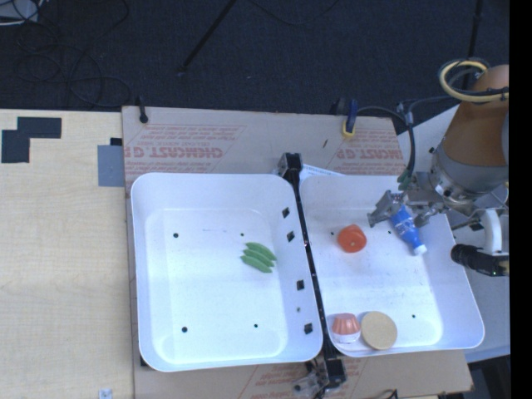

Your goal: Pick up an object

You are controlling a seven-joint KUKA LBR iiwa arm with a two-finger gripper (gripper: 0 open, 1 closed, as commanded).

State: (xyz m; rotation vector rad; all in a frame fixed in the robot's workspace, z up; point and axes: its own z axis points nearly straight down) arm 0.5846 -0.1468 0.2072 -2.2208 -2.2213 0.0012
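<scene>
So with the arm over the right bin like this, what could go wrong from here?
1. The blue object sits tilted at the end effector; a loose hold could let it slip.
2. It is close to the right bin's far wall, so the arm might bump the rim.
3. The orange object lies nearby and could get knocked.
</scene>
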